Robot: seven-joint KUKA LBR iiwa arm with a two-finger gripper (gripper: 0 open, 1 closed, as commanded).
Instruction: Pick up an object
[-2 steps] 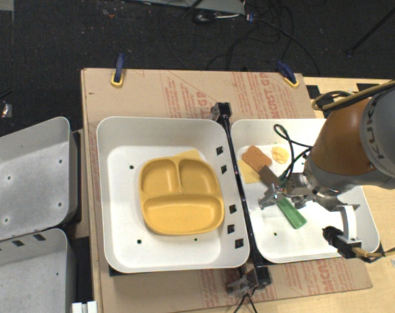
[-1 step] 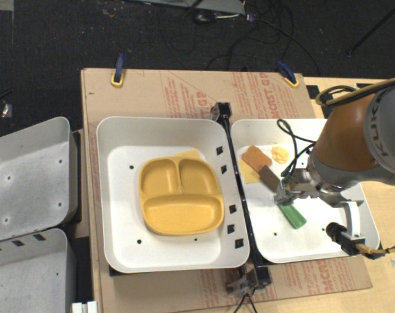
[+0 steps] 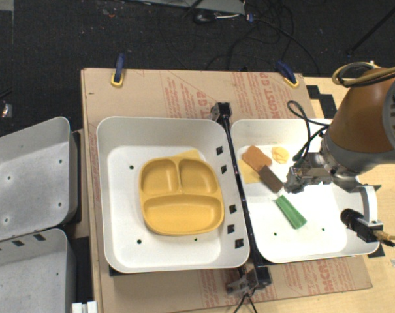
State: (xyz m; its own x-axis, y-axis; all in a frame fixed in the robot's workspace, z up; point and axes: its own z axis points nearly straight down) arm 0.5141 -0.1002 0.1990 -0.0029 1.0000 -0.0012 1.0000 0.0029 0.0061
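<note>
**Brown block sits at the jaws, grasp unconfirmed**

The brown block (image 3: pixel 263 169) is the likeliest target: it lies slantwise in the right bin (image 3: pixel 328 243), its darker lower end just beside the jaws (image 3: pixel 295 181), on their left. You cannot tell from this slanted view whether the jaws are open or closed, nor whether anything sits between them, so do not count this as a grasp.

Watch the neighbours. The green block (image 3: pixel 291 212) lies just below the jaws, near but apart from the brown one. A small yellow piece (image 3: pixel 280 154) rests above the jaws, close to the brown block's upper end. The yellow divided plate (image 3: pixel 181 196) is well off to the left of the jaws, in the left bin (image 3: pixel 119 240), beyond the dividing rims, and is no concern.

What may go wrong, in my judgement:

- The jaws seem to meet the brown block at its end, not its middle. A pinch there could swing it or let it slip on the lift.
- A descent slightly off line could nudge the block aside, or push it toward the bin wall.
- With the green block so near, the jaws could catch it too, or knock it away.

Check for an object visibly between the jaws before you trust any lift.
</note>
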